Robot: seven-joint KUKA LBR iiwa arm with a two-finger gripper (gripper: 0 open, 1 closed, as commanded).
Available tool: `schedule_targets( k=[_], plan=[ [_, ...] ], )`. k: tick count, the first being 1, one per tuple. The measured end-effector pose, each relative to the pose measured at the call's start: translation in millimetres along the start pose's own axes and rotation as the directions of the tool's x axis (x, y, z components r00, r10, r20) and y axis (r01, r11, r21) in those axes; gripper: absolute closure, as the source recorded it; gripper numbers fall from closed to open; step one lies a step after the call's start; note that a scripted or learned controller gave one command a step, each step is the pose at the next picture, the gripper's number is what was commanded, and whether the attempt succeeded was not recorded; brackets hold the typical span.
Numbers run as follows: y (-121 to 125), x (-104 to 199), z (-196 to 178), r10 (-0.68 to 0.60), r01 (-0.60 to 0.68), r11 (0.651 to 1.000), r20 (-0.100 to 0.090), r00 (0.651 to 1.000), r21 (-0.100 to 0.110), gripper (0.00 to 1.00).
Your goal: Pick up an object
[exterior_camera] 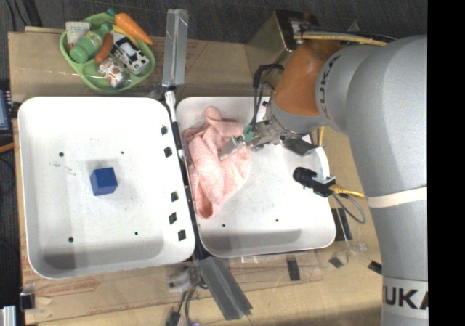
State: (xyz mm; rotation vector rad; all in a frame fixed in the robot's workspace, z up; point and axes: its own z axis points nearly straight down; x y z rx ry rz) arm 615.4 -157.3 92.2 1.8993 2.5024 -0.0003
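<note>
A grey robot arm reaches in from the right, its hand (243, 141) low over a crumpled pink cloth (215, 161) lying along the left side of the right-hand white bin (290, 234). Whether the hand is spread or closed cannot be told. The cloth is soft, so the hand may pinch only a loose fold that slips free, or press against the bin floor beneath.

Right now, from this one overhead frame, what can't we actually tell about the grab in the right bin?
- Gripper: it sits low over the crumpled pink cloth; small and blurred in the camera view, so grip state is unclear.
- Cloth: its folds hide whatever lies beneath in the right white bin.
- Green bowl of toy food: the items overlap and are too small to identify individually.
</note>
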Motion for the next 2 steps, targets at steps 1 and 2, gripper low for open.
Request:
schedule_targets(
  k=[1,2],
  plan=[
    [0,0,-10,-0.002,0.002,1.0,0.0,1.0,0.001,1.0],
    [45,7,-129,-0.084,0.084,0.997,0.001,0.997,0.0,1.0]
  ],
)
